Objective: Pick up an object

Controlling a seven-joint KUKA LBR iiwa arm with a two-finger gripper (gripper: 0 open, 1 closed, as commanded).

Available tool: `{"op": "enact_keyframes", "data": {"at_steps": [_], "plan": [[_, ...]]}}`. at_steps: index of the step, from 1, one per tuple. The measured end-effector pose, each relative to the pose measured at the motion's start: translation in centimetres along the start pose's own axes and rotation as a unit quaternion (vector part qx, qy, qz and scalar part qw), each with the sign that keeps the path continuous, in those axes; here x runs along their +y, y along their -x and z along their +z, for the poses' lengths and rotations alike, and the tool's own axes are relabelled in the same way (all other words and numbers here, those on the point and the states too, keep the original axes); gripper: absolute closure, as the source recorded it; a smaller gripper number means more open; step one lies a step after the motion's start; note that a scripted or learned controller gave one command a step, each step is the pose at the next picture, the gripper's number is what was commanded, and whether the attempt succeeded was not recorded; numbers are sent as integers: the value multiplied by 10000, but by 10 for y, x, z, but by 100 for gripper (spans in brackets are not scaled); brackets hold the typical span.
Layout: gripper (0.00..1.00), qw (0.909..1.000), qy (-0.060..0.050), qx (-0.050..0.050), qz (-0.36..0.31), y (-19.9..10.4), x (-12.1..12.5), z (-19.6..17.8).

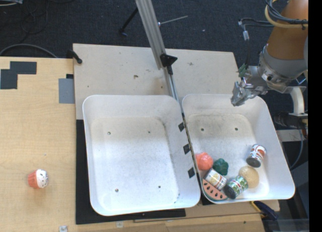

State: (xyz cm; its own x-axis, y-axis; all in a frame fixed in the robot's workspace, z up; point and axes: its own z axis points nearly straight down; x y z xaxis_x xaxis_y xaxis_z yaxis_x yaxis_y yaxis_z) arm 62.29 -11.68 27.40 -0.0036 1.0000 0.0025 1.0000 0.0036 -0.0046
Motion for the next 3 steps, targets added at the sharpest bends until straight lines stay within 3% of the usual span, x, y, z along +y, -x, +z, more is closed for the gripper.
{"op": "enact_keyframes", "data": {"at_steps": [3], "plan": [[100,10000,0,-5,0,-158,-15,18]]}}
